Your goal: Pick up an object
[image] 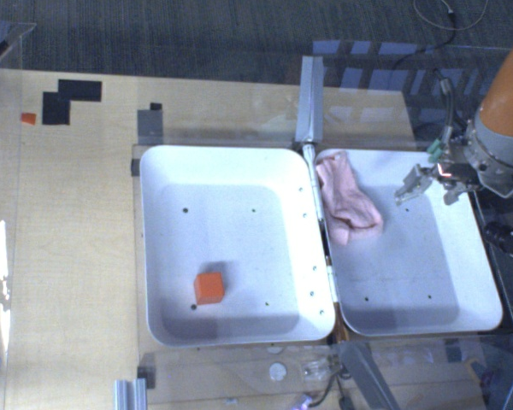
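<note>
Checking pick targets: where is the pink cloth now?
The pink cloth lies in the right bin, against its left wall beside the divider, left of the hand.

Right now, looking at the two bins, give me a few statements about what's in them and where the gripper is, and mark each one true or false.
1. The orange block lies in the left bin. True.
2. The pink cloth is in the same bin as the block. False: it lies in the right bin, against the divider side.
3. The gripper is over the right bin. True.
4. The gripper holds the pink cloth. False: it is apart from the cloth, to the cloth's right in the camera view.
5. The block sits in the left bin's far corner. False: it is near the front.
</note>
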Robot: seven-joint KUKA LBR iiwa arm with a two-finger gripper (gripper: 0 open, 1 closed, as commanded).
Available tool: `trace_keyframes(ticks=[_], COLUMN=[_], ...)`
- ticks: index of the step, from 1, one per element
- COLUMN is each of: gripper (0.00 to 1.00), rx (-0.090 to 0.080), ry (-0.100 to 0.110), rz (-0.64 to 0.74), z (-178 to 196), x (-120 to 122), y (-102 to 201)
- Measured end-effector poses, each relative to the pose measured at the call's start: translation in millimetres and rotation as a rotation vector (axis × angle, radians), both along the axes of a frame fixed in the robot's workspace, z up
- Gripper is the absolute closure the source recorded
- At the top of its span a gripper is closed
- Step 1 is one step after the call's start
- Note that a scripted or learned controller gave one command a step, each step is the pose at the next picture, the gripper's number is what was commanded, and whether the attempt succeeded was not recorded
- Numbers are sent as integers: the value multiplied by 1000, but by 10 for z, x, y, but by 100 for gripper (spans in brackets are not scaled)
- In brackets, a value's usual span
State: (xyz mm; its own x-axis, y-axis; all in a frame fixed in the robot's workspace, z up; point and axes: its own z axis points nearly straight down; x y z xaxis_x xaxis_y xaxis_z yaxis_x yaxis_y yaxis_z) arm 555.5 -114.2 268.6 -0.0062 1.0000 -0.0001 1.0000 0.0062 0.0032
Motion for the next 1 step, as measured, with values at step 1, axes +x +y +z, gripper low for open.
trace_keyframes(ticks=[1], gripper=[0], rx=[0], ry=[1], rz=[44], z=[-1160], x=[786], y=[314])
